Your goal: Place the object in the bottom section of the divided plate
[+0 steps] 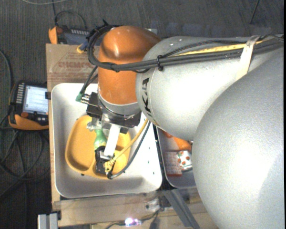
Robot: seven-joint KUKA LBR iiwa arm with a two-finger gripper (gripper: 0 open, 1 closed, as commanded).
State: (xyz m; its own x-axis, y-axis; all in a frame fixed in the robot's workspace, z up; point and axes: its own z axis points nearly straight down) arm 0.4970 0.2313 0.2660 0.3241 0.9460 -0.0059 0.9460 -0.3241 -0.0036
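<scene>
One yellow plastic divided plate (75, 151) lies in a shallow white bin (62, 185); the gripper (100, 131) hangs over its twelve o'clock, presumably to deliver; grasp cannot be told.

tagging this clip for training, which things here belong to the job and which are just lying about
Job: yellow divided plate; green object at the plate; left bin holding the plate.
Lying about: orange item and white spotted item in the right bin; handheld screen on the floor; cardboard sheet beside the left bin.
</scene>
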